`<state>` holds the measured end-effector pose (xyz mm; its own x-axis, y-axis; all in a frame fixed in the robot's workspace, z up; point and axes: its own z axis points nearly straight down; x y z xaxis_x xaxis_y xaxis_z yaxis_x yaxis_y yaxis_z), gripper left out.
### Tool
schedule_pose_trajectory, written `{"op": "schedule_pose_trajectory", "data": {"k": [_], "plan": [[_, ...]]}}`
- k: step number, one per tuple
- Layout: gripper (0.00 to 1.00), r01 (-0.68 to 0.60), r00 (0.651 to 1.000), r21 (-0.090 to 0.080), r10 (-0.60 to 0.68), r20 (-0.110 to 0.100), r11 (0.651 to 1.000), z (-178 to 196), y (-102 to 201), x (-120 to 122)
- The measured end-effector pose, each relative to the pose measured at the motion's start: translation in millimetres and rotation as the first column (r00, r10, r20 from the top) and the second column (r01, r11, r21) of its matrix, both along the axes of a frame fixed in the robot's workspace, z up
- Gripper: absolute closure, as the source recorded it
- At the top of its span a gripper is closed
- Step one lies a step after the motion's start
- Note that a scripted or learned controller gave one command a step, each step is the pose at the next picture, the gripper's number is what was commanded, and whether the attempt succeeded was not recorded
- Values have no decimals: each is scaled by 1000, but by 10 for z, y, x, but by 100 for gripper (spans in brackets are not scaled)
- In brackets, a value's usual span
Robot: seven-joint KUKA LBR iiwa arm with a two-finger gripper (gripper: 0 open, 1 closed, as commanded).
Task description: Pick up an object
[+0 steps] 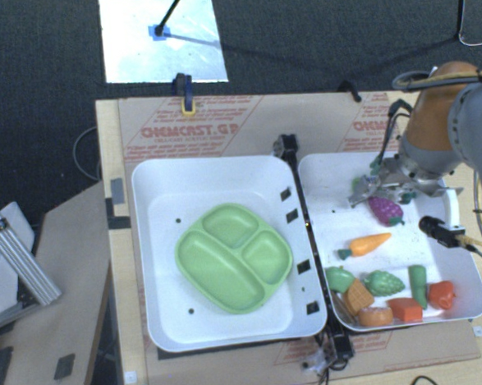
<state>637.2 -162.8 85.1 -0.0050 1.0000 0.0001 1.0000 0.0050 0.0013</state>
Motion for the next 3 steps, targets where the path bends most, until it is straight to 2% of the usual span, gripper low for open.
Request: {"op": "schedule_pose_trajectory", "data": {"k": [1,3], "plan": [[100,-1,1000,-1,1,3,1000,117,-1,11],[100,-2,1000,-1,2,6,1000,1204,178,-47]]}}
